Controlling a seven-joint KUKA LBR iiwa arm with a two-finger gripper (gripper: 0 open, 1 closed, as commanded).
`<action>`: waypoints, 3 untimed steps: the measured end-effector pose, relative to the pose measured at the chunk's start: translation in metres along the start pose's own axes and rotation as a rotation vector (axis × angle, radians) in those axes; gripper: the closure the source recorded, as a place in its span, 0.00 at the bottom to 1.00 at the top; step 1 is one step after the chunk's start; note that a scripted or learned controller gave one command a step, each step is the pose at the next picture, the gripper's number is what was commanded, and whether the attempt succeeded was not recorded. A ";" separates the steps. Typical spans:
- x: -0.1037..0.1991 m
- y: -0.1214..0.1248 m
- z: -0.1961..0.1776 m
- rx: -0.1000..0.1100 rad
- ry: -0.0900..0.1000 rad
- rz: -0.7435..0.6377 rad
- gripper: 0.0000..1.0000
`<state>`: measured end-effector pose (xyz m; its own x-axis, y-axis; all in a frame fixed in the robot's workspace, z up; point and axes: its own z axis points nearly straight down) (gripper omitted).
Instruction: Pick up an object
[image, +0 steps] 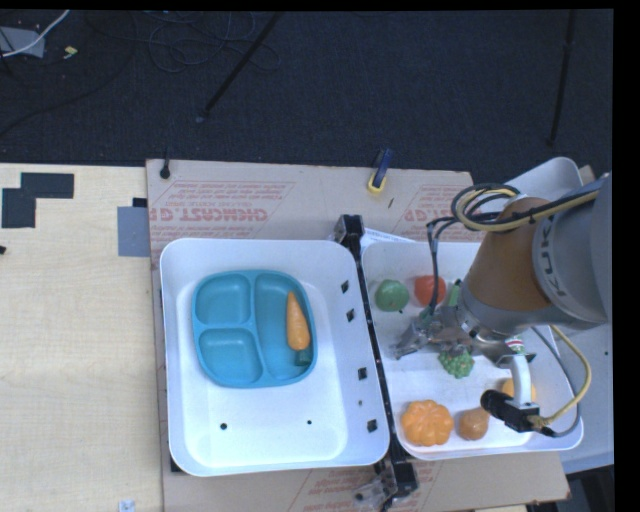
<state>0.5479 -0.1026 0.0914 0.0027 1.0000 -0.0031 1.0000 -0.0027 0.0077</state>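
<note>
Gripper (412, 338) mid right bin (400, 395); broccoli (457, 364) beside

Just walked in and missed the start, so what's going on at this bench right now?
A grey arm reaches into the right bin, its claw low among toy foods: a green ball, a red piece, a broccoli, an orange pumpkin and a small brown item. Whether it holds anything is unclear. In the left bin, a blue divided tray holds a carrot.

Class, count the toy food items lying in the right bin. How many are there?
5 visible: green ball, red piece, broccoli, orange pumpkin, brown piece. The arm may hide more.
</note>
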 end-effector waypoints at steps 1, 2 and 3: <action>-0.001 -0.001 -0.009 0.005 0.003 0.007 1.00; -0.004 -0.009 -0.066 0.007 0.003 0.007 1.00; 0.000 -0.004 -0.110 0.006 0.003 -0.004 1.00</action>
<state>0.5425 -0.1025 0.2017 -0.0009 1.0000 0.0000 1.0000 0.0009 0.0020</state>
